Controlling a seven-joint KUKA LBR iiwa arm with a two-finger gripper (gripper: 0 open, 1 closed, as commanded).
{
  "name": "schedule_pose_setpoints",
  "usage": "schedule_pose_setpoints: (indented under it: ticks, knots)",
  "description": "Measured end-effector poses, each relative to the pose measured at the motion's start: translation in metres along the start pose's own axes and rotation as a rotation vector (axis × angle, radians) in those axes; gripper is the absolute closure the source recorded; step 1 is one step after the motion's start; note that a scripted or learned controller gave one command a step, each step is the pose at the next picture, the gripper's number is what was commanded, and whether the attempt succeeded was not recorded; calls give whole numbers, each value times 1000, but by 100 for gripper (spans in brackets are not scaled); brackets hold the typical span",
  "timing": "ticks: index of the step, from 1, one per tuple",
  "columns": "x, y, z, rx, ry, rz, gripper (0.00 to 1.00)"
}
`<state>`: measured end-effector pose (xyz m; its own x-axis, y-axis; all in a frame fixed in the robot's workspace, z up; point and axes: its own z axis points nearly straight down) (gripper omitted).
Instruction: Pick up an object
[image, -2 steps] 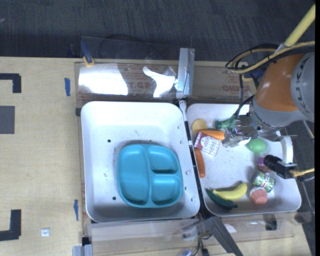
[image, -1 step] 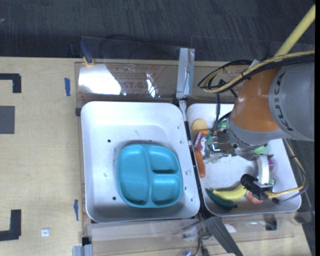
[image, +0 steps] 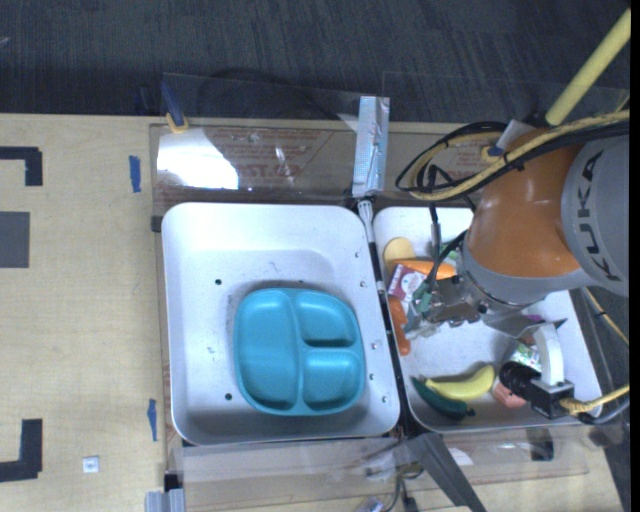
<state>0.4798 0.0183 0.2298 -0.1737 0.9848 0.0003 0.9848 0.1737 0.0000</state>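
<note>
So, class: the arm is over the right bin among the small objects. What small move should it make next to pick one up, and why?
Probably a short, straight descent. The tool hangs in the right bin over the orange packet by the left wall, and nothing shows between its fingers yet. The banana lies apart, nearer the front edge, so the packet seems the closer target.

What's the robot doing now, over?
End effector low in right bin, over the clutter at its left side. Banana lies loose near the front wall. Blue tray sits in left bin.
</note>
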Motion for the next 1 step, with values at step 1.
schedule_pose_setpoints:
  ticks: [1]
  knots:
    - [13,35,-67,-4,-1,62,100]
